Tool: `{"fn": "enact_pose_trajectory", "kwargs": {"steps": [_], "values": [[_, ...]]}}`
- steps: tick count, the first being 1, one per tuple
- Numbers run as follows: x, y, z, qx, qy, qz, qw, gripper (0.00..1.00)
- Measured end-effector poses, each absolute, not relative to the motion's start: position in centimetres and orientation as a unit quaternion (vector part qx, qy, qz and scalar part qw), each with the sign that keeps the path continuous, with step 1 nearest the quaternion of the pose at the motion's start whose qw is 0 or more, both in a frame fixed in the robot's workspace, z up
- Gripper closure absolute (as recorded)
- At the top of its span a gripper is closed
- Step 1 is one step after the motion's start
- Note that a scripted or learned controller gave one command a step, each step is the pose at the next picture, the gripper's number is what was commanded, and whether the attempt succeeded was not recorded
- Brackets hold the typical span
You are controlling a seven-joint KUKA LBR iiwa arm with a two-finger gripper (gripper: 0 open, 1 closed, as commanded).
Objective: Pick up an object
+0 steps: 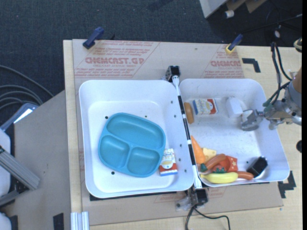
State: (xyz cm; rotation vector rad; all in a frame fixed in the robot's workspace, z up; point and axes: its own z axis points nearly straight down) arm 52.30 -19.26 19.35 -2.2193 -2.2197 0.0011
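Toy food (218,169) heaped in the right bin's (273,143) near left corner.
Camera view: gripper (249,120) low over the same bin's right side, well apart from the heap; finger spread cannot be told. Blue divided plate (132,144) and small carton (168,161) in the left bin (88,128).

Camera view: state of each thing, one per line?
Tool: over right bin, holding nothing visible.
Blue tray: flat, upright, in left bin.
Small carton: lying at tray's right edge.
Milk carton: on its side, right bin.
Banana: lying flat in toy pile.
Black block: tilted, right bin corner.
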Motion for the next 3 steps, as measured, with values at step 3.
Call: {"fn": "enact_pose_trajectory", "kwargs": {"steps": [3], "values": [[65.8, -9.3, 8.5, -0.707, -0.708, 0.0009, 0.002, 0.0]]}}
